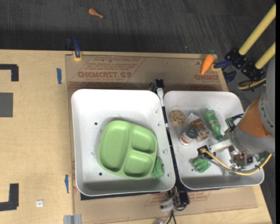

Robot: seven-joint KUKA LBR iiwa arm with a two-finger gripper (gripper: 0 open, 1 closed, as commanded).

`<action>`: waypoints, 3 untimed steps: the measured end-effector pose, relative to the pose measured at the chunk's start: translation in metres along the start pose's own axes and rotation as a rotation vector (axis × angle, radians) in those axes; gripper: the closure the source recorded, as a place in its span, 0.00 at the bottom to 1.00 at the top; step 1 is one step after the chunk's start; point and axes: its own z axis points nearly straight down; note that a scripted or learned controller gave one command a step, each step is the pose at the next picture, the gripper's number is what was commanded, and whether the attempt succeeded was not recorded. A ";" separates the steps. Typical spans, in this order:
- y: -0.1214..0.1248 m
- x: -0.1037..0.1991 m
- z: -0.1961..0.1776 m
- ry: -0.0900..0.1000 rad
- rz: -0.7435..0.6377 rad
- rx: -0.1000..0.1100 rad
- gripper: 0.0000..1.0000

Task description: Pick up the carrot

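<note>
The carrot [207,64] lies outside both bins, on the cardboard sheet [105,72] behind the right bin [210,97], near that bin's far rim and just beside a blue clamp [222,64]; it is small, orange with a green top, and it points slantwise. I judge it to be a toy of plastic, so light and stiff, a little smooth; it tapers, so the best hold seems to be across the thicker middle part, not at the thin tip, where it could slip out.

The gripper [238,158] is low in the right bin, near its front right corner, well apart from the carrot; whether the fingers are open or closed I cannot tell, because cables and the wrist cover them; nothing is seen between them.

In the same bin lie a green bottle [211,120], a small can [189,134], a round biscuit [176,117] and a green leafy toy [201,164]; the left bin [87,105] holds a green divided plate [127,149]. One more orange thing [95,13] lies far off on the dark floor; it is too small to name.
</note>
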 end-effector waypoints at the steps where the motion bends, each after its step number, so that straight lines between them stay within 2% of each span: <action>1: -0.050 0.011 -0.001 0.002 0.001 -0.003 0.00; 3: -0.050 0.011 -0.001 0.002 0.001 -0.003 0.00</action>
